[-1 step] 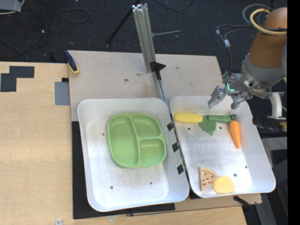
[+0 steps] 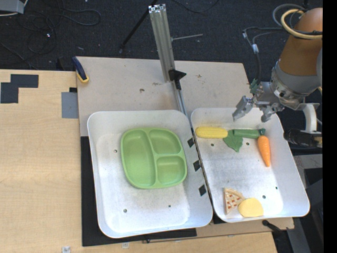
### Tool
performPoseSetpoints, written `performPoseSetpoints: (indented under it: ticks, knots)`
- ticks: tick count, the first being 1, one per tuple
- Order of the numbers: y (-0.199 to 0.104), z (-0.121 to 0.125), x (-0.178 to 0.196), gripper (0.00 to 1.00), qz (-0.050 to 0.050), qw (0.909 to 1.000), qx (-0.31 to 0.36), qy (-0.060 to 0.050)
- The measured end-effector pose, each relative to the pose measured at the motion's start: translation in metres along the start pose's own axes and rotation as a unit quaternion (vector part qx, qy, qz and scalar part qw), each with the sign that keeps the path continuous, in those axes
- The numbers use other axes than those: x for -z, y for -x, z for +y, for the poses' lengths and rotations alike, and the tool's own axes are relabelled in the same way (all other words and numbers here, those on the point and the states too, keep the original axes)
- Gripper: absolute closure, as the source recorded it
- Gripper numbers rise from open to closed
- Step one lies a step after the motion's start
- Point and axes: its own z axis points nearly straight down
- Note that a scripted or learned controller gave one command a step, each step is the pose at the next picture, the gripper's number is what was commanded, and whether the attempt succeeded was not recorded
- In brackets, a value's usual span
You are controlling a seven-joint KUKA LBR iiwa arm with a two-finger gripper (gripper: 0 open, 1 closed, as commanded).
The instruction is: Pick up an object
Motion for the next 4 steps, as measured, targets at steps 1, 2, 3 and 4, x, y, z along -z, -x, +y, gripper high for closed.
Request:
performPoseSetpoints:
  ticks: [1, 2, 3, 4]
  knots:
    - [-0.006, -0.001, -0.064, 0.0, 0.001, 1.0, 0.0, -0.004]
    - [-0.009, -0.002, -0.128, 0.0, 0.001, 1.0, -0.001, -0.004]
    - [-0.009, 0.0, -0.17, 0.0, -0.001, 1.0, -0.001, 0.002]
    - [-0.009, 0.002, -0.157, 1.0, 0.0, 1.0, -0.001, 0.004]
